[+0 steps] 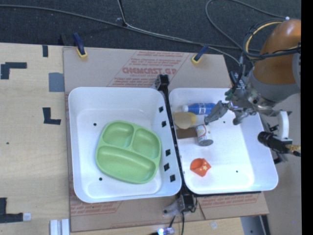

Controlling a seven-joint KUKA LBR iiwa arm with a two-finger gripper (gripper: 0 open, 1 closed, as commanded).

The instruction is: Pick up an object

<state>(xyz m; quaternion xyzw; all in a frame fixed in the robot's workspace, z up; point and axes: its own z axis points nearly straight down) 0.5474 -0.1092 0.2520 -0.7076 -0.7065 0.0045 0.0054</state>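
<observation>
The right white bin [254, 177] holds a blue bottle [199, 107] lying on its side. A tan rounded object [184, 120] lies just below the bottle. A small silver can [203, 136] lies near the bin's middle, and a red crumpled object [199, 166] sits toward the front. My gripper [222, 120] hangs over the right bin's back half, to the right of the bottle and the can. It is open, and nothing sits between its fingers. Its left fingertip [209, 120] is close to the can's top end.
The left white bin [80, 102] holds a green divided plate [128, 152]. A black divider with clips [168, 131] runs between the bins. The arm's grey body and orange band [281, 48] fill the right side. Cables trail across the dark floor behind the bench.
</observation>
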